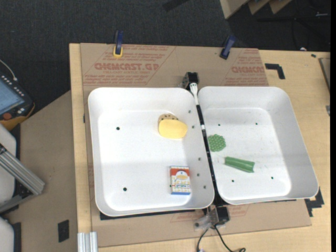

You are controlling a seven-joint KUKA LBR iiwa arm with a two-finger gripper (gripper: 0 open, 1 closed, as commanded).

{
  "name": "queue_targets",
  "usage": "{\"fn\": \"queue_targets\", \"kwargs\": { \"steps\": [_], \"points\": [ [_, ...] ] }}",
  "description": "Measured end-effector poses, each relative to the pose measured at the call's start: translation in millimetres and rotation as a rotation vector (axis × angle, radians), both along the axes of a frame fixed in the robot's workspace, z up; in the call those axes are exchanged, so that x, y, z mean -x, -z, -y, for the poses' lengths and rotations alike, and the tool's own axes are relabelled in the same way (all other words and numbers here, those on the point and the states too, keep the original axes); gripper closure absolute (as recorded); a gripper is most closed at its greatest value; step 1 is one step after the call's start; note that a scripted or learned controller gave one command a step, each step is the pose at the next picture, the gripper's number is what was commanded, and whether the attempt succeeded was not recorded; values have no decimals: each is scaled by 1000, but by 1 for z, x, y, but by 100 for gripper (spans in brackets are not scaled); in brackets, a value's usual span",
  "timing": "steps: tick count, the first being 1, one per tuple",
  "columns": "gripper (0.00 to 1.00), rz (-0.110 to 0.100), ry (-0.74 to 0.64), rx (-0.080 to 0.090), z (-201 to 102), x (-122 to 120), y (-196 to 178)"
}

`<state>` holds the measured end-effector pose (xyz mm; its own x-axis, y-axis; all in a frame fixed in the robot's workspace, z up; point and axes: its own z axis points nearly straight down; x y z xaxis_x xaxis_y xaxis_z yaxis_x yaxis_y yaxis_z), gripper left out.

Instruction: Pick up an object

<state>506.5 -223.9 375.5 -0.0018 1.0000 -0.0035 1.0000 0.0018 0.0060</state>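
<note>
A green pod-shaped toy (239,164) lies in the right bin (294,140), its long axis running left-right, nearest the side the arm reaches from. I cannot tell the end effector's state.

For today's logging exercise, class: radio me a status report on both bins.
Left bin: yellow piece, small carton. Right bin: green round piece, green stick. All lie apart, nothing stacked.

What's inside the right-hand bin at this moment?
The right bin holds two green things: a round bumpy piece near its left wall, and an elongated piece lying flat just below and to the right of it. They sit apart. Whatever lies beneath them is covered.
</note>
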Motion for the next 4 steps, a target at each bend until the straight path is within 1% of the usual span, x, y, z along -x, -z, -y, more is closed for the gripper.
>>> {"fn": "queue_targets", "kwargs": {
  "steps": [1,2,3,4],
  "points": [
    [100,-13,-4,-8,-51,-22,79],
    [100,-7,9,-2,4,30,59],
    [100,0,1,0,0,21,31],
    [100,2,-1,0,-11,13,-9]
  ]
}}
